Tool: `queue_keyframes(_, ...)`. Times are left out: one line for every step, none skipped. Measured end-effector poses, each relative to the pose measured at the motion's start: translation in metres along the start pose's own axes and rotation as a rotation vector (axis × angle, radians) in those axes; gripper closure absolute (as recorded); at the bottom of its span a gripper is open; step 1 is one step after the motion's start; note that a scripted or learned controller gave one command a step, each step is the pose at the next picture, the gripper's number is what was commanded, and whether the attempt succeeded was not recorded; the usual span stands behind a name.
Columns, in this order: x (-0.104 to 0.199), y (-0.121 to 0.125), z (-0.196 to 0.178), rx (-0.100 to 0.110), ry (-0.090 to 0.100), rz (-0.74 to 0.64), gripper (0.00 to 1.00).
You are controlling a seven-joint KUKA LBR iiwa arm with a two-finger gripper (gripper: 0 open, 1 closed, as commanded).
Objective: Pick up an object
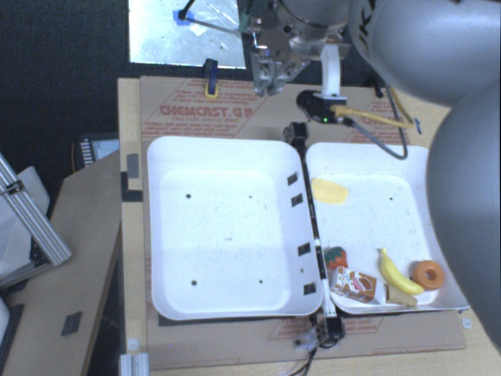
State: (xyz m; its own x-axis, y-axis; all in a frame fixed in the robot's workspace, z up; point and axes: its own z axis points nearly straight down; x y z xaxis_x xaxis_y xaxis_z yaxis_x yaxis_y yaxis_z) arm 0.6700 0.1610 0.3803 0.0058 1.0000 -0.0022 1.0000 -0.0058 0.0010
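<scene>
fingers (270, 79) hang close together with nothing between them, above the bench (196, 110) beyond both bins. the right bin (407, 175) holds a banana (395, 273), an orange ring (427, 274), a yellow disc (330, 191) and a snack packet (356, 285).

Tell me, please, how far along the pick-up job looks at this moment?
Nothing looks done yet. The hand is raised beyond the far edge of the bins, with nothing seen between its fingers. The yellow piece, banana, orange ring, snack packet and small red item all lie in the right bin. Left to do: descend over one, grasp it and lift.
</scene>
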Motion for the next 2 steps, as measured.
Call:
queue_keyframes(0.0, -0.003, 0.125, 0.012, 0.0, -0.005, 1.0)
queue_keyframes(0.02, -0.005, 0.287, 0.011, 0.001, -0.01, 1.0)
